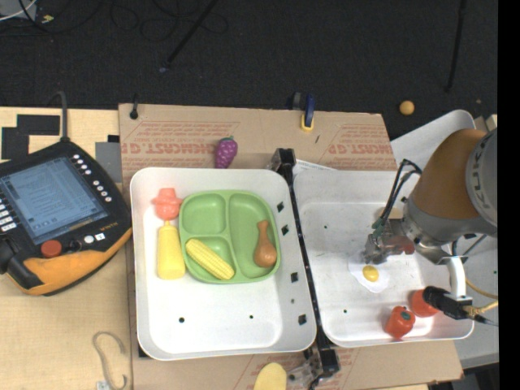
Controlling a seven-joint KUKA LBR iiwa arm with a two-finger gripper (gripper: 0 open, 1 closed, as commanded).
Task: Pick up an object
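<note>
Camera view: gripper (375, 255), grip state unclear, hangs just above flat white-and-yellow toy fried egg (370, 275), apparently lining up a pick.

The grey arm reached in from the right, its orange band showing broad above the wrist. The wrist angled down and leftward, carrying the claw (375, 253) low on the right side. Dark cables looped from the wrist up along the arm.
</note>
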